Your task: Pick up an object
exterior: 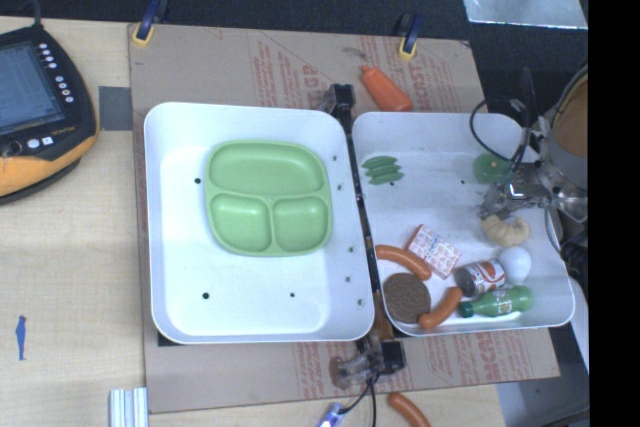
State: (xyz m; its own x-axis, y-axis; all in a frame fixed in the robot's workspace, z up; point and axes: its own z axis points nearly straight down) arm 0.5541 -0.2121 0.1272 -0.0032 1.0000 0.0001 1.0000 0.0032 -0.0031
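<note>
- One tool [505, 197] hangs low over the right bin [430, 140], near its right wall, at the end of the grey arm that comes in from the right edge; whether it is spread or pressed together I cannot tell, since the metal parts blur into the cables around them.
- Nothing is visibly caught in it, so I judge the step in hand to be the approach to a grasp, not a lift.
- Just below the tool lies a pale, knobbly beige lump [505, 231], the nearest candidate for the pick; a white egg-shaped piece [516, 262] sits just beside that.
- Just above the tool a small green round thing [490, 167] rests near the bin's upper right corner.
- Further along the lower part of that bin are a green bottle [497, 303], a small brown-and-white bottle [482, 275], two sausages [403, 260], a dark round cookie [406, 295] and a red-and-white packet [433, 248], crowded close together.
- A green leaf-like piece [381, 169] lies apart, near the bin's upper left.
- The left bin [170, 245] holds a green divided plate [269, 196].
- Next move, as I judge it: settle straight down over the beige lump, centred so that the egg piece stays outside the grip, then close and lift.
</note>
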